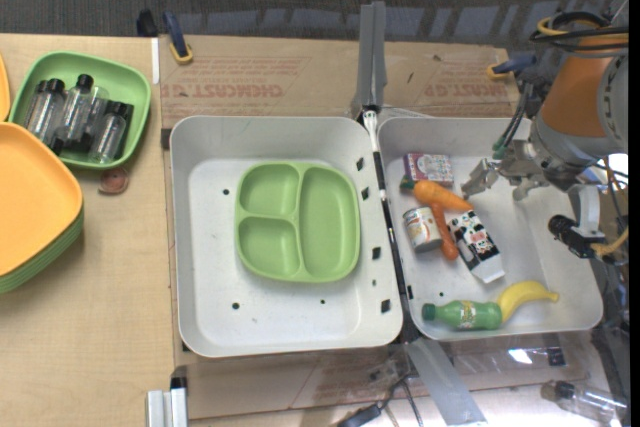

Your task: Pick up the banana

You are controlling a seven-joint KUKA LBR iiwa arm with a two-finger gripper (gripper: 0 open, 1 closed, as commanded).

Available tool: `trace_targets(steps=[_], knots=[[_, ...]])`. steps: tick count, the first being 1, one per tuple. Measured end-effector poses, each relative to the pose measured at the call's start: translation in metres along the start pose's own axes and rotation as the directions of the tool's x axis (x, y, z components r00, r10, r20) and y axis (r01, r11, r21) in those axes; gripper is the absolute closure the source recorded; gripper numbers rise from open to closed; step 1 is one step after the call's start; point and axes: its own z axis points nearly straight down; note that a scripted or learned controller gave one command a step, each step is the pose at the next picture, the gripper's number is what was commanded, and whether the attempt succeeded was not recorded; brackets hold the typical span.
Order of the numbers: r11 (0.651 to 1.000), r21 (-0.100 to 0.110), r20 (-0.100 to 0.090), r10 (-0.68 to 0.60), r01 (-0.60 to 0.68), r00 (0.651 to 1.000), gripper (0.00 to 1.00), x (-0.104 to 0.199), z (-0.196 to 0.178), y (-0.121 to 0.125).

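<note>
Overhead, approach step: two-finger metal gripper [497,177], fingers spread and holding nothing, hovers over right white bin [570,215]; curved yellow banana [527,298] lies near its front edge, beside green bottle [462,314]; next move calls for descent there.

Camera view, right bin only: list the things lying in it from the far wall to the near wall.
Pink packet → carrot → small can → black-and-white carton → banana → green bottle.
</note>
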Motion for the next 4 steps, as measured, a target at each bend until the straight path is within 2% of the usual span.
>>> trace_targets(steps=[1,2,3,4], knots=[[0.966,-0.002,0.001,-0.258,0.258,0.966,0.00,0.022,-0.001,0.018],[0.994,0.002,0.000,0.113,-0.113,0.994,0.00,-0.007,0.000,-0.006],[0.994,0.003,0.000,0.111,-0.111,0.994,1.00,-0.007,-0.008,-0.006],[0.999,0.001,0.000,-0.044,0.044,0.999,1.00,0.037,-0.114,0.017]])
